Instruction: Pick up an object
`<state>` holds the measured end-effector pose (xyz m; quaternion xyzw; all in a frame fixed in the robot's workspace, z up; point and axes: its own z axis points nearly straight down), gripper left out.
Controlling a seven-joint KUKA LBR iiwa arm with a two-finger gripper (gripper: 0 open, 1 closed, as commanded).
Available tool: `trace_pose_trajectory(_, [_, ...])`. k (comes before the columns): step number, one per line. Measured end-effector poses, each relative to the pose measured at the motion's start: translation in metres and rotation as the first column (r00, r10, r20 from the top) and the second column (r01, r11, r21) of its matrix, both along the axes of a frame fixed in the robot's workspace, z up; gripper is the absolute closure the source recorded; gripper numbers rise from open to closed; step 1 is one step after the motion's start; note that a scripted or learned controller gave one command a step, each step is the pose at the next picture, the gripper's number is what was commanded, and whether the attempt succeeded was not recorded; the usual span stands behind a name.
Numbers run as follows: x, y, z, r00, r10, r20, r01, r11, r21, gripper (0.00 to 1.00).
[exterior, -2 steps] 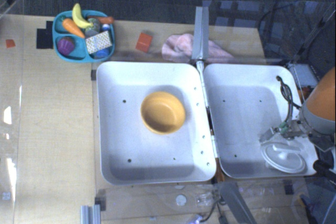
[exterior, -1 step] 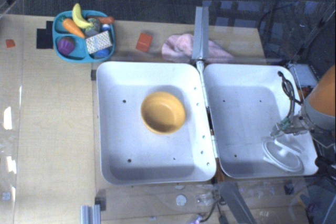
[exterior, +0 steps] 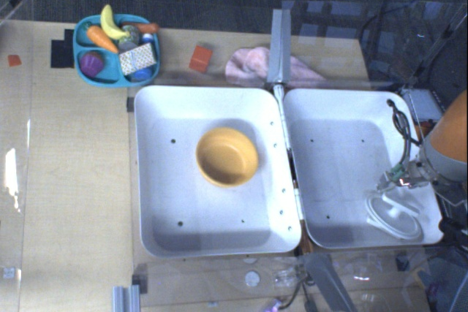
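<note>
So far nothing is picked up. A yellow bowl (exterior: 227,156) sits in the left bin (exterior: 157,179), well apart from the pincer (exterior: 401,179) at the table's right edge. Whether the pincer is clenched I cannot tell. Next it must reach the bowl.

Two shallow white bins sit side by side: the left bin (exterior: 157,157) in the middle of the frame and the right bin (exterior: 336,157) toward the right. One yellow bowl (exterior: 227,156) lies in the left bin. One clear, glassy object (exterior: 395,215) lies at the lower right of the right bin. At upper left stands one blue tray (exterior: 82,75) of toy food, including one banana (exterior: 111,23) and one carrot (exterior: 101,38). Along the top lie one orange block (exterior: 200,58) and one pink cloth (exterior: 248,66).
</note>
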<state>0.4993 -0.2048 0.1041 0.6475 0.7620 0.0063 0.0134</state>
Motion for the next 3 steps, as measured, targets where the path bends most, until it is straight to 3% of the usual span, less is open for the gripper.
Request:
trace_pose_trajectory(1, [0.053,0.0,0.034,0.969,-0.248,-0.02,0.248,0.969,0.007,0.0])
trace_pose_trajectory(2, [0.085,0.109,0.155,0.848,-0.529,-0.02,0.53,0.848,0.01,0.0])
trace_pose_trajectory(3, [0.062,0.067,0.15,0.717,-0.697,-0.024,0.697,0.717,0.008,0.0])
